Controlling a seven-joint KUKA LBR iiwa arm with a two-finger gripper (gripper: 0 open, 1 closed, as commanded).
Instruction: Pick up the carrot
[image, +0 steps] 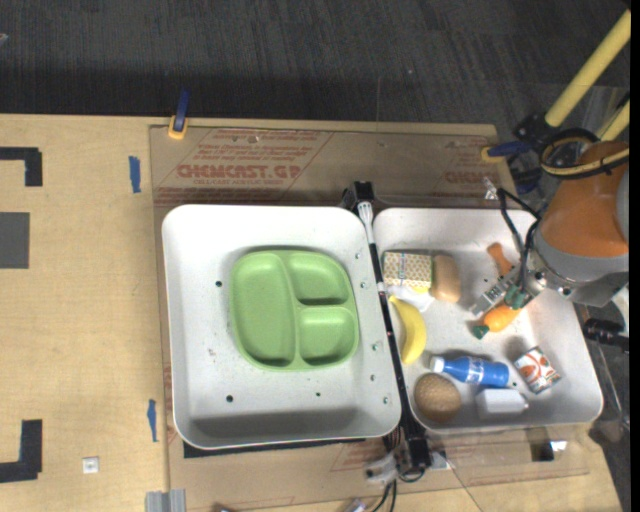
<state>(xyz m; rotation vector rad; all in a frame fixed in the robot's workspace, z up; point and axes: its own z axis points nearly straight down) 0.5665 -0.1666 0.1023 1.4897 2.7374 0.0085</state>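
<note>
Gripper (507, 297) right over the carrot (497, 319) (finger spread impossible to tell).

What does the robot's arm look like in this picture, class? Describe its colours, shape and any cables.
The arm is rounded and bulky, grey with a broad orange band above the wrist. Black cables loop around it. Its gripper is small and metallic with a green part.

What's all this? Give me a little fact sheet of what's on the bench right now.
left bin: holds a green divided plate
right bin: holds carrot, banana, blue bottle, red-and-white can, brown round item
arm: reaches in from the right, tool over the right bin
tool and carrot: tool just above the carrot, grip unclear
</note>
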